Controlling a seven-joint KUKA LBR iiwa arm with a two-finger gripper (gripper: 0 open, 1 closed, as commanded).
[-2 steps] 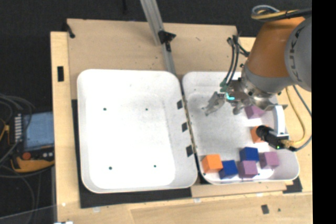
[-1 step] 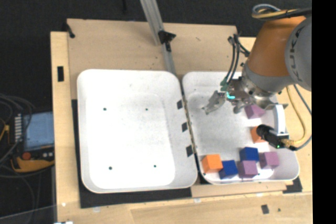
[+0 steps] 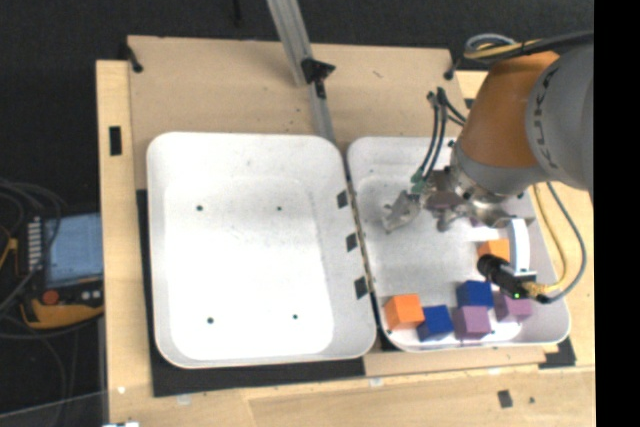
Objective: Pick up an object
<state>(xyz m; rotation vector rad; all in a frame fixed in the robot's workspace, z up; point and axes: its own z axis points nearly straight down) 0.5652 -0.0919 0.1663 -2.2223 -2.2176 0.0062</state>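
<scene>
Pickable objects lie clustered along the near edge of the right bin (image 3: 375, 165): an orange block (image 3: 404, 310) at the left of the group, a blue block (image 3: 436, 323) touching it on the right, a purple block (image 3: 472, 322) beside that, a second blue block (image 3: 477, 294) just behind the purple one, and a smaller purple piece (image 3: 520, 307) toward the bin's right wall. A further orange item (image 3: 494, 249) shows partly beneath the wrist hardware; its shape cannot be made out. The claw (image 3: 402, 211) sits over the bare middle of the right bin, well apart from the cluster and nearer the bin's left wall. Nothing is visible between its metal parts; whether it stands wide or narrow cannot be told at this resolution. The arm (image 3: 520, 120), with its orange band, enters from the right above the bin's far half, cables looping round the wrist. The left bin (image 3: 170, 165) lies just beside the right one, the two rims touching. Both rest on the pale wooden counter (image 3: 210, 80). A slanted metal pole (image 3: 285, 10) rises from the far side of the counter between the bins.
</scene>
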